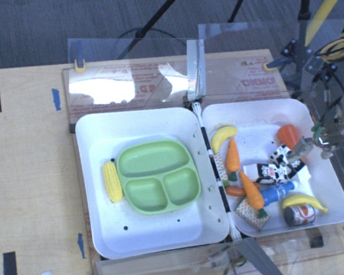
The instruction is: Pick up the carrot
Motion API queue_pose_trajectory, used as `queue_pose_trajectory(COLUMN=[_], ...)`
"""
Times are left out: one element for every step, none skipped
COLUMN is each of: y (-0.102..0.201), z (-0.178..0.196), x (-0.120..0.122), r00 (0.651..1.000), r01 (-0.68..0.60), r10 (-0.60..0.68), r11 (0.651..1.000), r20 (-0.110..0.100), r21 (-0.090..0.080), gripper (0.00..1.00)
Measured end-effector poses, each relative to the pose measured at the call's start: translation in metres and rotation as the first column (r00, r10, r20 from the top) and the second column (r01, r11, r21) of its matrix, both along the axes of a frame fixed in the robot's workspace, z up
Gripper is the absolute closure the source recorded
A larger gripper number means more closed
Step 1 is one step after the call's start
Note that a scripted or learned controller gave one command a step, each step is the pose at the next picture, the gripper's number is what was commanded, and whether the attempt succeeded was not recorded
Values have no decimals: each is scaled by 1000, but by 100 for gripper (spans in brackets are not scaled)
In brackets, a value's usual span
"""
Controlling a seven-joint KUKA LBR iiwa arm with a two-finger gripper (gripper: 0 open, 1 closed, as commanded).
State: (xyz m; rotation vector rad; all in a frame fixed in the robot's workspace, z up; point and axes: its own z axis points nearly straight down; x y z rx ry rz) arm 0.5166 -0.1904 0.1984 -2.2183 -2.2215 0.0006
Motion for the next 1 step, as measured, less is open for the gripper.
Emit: queue_pose_trajectory(y=[58], z=[72], x=[131], r00=[988], r01=[-152], r10=[152], r11=[988], r20=[5], r21=[-3], gripper=[0])
